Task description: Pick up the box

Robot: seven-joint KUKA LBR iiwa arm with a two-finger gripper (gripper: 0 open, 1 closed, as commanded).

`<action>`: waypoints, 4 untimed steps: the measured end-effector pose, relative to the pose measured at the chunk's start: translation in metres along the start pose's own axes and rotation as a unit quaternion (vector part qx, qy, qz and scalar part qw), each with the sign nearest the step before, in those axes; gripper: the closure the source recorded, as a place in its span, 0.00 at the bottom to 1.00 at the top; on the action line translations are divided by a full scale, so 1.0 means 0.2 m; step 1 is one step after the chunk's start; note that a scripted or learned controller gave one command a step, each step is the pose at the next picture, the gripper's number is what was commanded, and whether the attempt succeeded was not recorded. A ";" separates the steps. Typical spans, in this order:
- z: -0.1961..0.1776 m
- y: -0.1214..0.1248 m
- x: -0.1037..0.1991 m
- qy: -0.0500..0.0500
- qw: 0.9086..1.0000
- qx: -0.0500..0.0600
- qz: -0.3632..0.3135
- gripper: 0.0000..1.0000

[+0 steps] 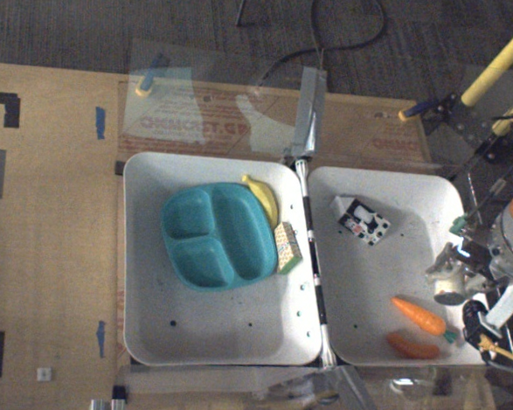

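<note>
We looked down on a cardboard-brown counter [43, 255] bearing 2 shallow white bins. The left bin [143, 323] held a smooth teal plate [219, 237] with 3 compartments, a curved yellow banana [264, 198] along its upper right rim, and a small patterned packet [287, 246] just beside its right edge. The right bin [415, 193] held the box [363, 221], black and white, near its upper left, plus a tapered orange carrot [420, 315] and a reddish sausage-shaped piece [412, 346]. The claw [453, 279] sat at the bin's right side, well apart from the box; we could not tell its state.
</note>
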State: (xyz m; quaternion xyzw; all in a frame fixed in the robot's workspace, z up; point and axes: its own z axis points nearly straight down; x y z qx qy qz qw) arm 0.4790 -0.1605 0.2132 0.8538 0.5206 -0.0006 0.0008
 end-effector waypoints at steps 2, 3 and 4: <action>-0.01 -0.39 0.75 -0.001 0.987 0.004 0.164 1.00; 0.03 -0.39 0.90 -0.001 0.942 0.002 0.336 1.00; -0.02 -0.39 0.91 -0.002 0.942 0.003 0.334 1.00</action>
